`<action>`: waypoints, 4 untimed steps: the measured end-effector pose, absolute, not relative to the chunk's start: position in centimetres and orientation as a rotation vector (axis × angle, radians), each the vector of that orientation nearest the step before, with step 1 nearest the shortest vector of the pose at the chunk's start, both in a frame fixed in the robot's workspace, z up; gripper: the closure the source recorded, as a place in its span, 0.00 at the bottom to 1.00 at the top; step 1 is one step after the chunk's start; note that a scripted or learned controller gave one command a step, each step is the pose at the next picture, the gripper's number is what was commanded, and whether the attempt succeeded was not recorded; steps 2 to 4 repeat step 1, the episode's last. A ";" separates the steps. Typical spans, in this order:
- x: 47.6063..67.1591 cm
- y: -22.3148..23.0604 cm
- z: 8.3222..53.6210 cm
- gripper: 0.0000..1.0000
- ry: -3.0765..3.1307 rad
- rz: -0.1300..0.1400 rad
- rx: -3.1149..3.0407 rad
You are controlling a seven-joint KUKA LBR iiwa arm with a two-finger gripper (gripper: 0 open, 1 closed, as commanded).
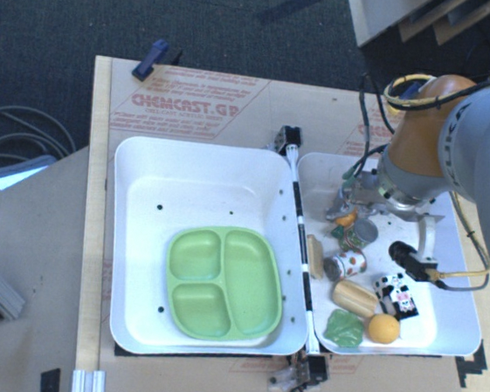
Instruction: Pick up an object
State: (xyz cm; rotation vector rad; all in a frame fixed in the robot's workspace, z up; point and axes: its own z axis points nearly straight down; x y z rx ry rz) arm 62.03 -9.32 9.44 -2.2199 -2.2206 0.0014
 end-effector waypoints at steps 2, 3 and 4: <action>60.2 -2.6 21.7 1.00 -2.224 -0.004 -2.221; 60.2 -2.6 21.7 1.00 -2.224 -0.004 -2.221; 60.2 -2.6 21.7 1.00 -2.224 -0.004 -2.221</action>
